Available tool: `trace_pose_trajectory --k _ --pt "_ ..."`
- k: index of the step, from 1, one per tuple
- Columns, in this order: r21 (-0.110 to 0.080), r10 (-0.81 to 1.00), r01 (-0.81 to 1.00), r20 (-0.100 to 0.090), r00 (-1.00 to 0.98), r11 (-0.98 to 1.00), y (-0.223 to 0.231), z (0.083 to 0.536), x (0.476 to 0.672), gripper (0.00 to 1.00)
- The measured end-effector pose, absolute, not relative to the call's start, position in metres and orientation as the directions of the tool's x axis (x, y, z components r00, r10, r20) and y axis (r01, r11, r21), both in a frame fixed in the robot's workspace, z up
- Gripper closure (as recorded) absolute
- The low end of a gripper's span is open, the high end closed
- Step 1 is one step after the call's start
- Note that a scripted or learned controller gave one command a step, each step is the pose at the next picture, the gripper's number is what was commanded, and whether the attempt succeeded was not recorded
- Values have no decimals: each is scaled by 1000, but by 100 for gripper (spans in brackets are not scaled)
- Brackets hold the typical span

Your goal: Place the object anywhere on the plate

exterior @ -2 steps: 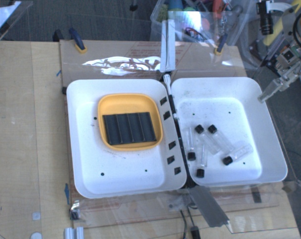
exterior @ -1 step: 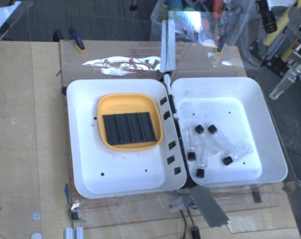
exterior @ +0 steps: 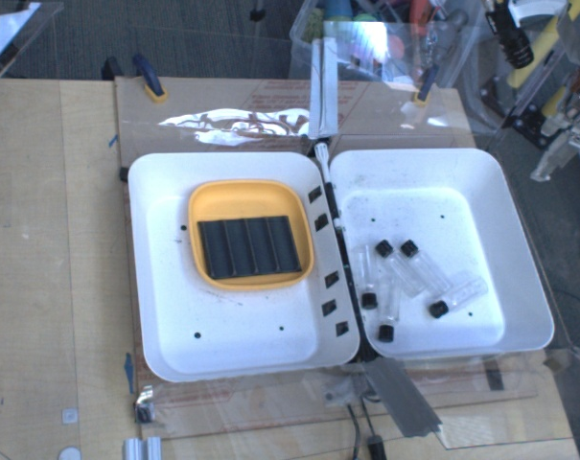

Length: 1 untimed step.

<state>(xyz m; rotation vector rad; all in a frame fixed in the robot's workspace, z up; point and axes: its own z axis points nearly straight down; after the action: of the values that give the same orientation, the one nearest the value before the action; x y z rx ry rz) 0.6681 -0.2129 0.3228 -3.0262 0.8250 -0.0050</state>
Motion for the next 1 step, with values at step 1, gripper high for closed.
trace_pose_trajectory --k 1 --pt "-5 -483 -483 -1 876 -876 -220 307 668 0"
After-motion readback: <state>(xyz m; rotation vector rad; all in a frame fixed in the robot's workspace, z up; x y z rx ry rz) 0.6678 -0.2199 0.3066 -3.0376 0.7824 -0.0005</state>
